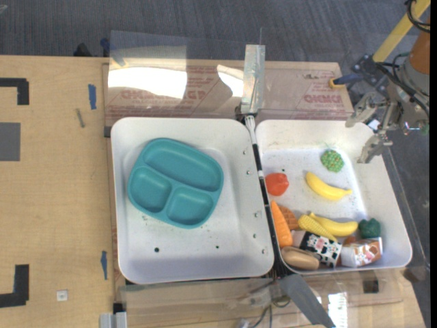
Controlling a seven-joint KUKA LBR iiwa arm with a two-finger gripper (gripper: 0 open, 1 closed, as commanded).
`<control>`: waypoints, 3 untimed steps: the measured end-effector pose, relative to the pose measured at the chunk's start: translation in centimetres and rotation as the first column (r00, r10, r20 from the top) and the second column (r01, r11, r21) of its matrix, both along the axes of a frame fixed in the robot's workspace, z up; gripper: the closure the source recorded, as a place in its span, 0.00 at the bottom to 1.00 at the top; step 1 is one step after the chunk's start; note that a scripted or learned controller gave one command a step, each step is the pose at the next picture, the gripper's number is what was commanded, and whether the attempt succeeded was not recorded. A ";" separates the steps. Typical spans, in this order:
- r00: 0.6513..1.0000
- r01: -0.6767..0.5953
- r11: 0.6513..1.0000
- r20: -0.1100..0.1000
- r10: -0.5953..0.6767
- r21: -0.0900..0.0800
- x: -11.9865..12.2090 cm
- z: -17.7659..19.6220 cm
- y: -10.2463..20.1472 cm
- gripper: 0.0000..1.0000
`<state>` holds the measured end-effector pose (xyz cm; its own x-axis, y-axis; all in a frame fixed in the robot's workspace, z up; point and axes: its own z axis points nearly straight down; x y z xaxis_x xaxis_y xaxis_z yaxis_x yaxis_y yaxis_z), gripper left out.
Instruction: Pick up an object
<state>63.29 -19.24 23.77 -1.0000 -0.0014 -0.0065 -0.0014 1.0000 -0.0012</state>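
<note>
Grey carpet floor point(205, 12) fills the upper part of the camera view, finely textured, evenly lit. Below it, a tan wooden counter point(54, 183) runs across the view's left and along its lower edge. Black angular marks point(17, 91) sit on the wood at left, with a grey square patch point(8, 142) between them. Short strips of blue tape point(92, 96) stick to the board near the left bin's corners. Clear plastic sheets point(147, 70) stand behind the bins, catching bright glare. A yellow bar point(396, 36) slants at upper right.
</note>
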 end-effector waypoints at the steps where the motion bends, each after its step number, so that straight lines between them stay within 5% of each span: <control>1: 0.990 -0.142 0.990 0.003 0.142 -0.001 3.0 -13.8 3.3 0.00; 2: 0.998 -0.069 0.998 0.004 0.069 0.000 -5.4 -14.8 6.4 0.00; 3: 0.997 0.078 0.997 0.011 -0.078 -0.001 -11.0 -14.8 4.6 0.00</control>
<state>52.24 -14.64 9.00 -0.9969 0.0770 -0.0171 0.0771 0.9970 -0.0021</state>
